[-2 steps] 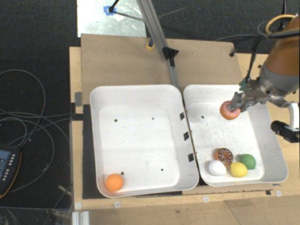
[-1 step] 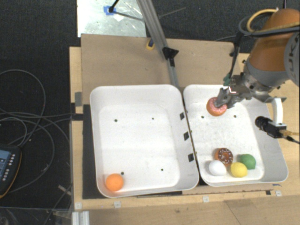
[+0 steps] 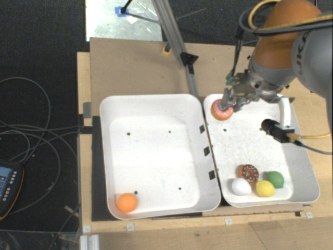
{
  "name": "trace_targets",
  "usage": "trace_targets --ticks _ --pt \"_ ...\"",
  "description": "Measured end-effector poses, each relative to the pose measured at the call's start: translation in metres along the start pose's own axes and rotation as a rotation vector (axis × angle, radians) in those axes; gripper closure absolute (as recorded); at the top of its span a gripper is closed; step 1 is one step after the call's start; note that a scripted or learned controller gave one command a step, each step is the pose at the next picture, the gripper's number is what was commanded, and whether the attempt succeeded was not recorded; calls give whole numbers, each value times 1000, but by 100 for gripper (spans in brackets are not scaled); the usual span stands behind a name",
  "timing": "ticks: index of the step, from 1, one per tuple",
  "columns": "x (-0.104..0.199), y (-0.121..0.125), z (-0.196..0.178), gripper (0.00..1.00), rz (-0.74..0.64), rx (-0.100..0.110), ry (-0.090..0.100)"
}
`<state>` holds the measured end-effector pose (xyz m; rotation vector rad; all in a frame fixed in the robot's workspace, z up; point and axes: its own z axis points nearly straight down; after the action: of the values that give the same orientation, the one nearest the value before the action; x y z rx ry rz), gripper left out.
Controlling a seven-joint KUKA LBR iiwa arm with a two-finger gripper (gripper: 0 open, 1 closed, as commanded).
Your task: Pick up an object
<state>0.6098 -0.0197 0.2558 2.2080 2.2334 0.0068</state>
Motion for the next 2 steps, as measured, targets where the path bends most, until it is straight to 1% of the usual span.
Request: trace_targets --ticks 1,2 --pt "56 10 -3 100 0 1 0" --pt "101 21 9 100 2 2 -1"
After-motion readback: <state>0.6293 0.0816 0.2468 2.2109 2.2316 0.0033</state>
